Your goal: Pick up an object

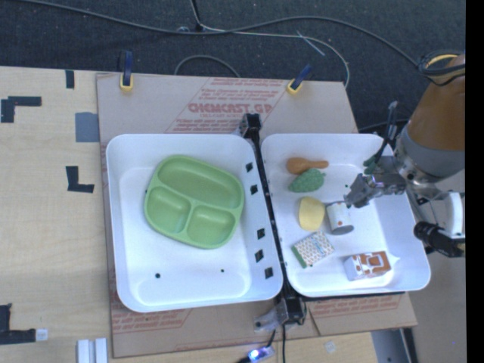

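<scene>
The right bin [393, 282] holds several small items: an orange-brown spoon-like piece [305, 164], a green leafy piece [308, 180], a yellow rounded piece [310, 213], a small grey-white cylinder [338, 218], a green-and-white checked packet [313, 249] and an orange-and-white carton [368, 265]. My gripper [358, 197] hangs over the right half of this bin, just up and right of the cylinder. Nothing shows between its fingers.
The left bin [121, 203] bears a green divided plate [194, 201]. A black divider with clips [262, 203] runs between the bins. Cables cross the dark floor at the back. Blue-yellow clamps [125, 72] hold the cardboard base.
</scene>
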{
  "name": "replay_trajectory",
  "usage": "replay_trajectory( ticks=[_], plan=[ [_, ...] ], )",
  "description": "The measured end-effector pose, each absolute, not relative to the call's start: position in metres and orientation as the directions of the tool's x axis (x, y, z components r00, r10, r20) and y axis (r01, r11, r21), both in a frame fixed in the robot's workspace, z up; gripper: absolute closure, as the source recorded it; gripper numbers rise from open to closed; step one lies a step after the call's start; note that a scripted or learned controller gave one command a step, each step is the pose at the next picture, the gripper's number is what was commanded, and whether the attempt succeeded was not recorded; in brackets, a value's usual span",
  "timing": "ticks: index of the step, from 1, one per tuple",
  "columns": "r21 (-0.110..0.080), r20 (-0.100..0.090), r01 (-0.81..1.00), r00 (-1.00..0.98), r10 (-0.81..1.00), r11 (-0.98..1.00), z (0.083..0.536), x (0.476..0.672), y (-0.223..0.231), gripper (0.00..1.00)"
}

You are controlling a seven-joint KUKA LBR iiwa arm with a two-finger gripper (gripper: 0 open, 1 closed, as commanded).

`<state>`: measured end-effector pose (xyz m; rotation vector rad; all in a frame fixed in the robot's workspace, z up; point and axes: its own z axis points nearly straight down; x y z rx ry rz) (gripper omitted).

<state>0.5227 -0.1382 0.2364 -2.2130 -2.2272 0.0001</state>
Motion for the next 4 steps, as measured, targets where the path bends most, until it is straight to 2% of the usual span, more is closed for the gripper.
replay_trajectory(
  ticks=[3,4],
  plan=[
    [-0.002,0.001,1.0,-0.007,1.0,0.007,0.212,0.56,0.002,1.0],
    [0.0,0.001,1.0,-0.006,1.0,0.006,0.22,0.575,0.043,1.0]
  ],
)
